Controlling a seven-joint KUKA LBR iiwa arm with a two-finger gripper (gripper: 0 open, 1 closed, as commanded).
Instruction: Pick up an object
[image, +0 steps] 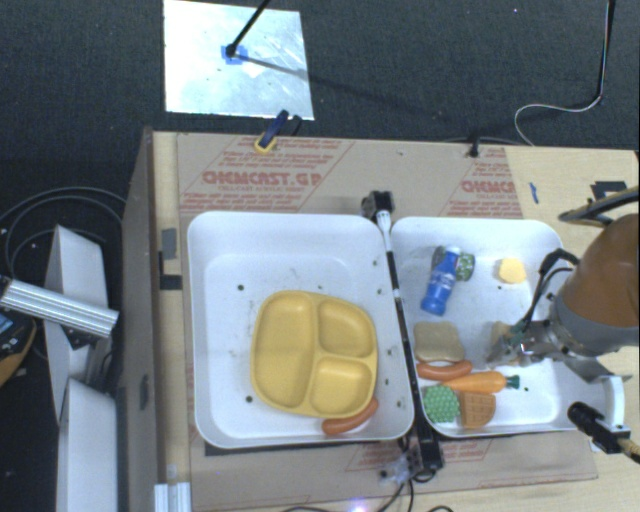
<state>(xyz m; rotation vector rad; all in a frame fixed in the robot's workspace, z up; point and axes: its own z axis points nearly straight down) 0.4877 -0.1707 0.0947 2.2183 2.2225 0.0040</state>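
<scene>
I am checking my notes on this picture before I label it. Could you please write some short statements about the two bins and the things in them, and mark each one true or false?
1. The yellow divided plate lies in the left bin. True.
2. The blue bottle lies in the left bin. False: it lies in the right bin, near the wall between the bins.
3. A sausage lies at the near edge of the yellow plate. True.
4. The carrot stands upright. False: it lies flat, near the front of the right bin.
5. The arm reaches in over the left bin. False: it is over the right bin.
</scene>
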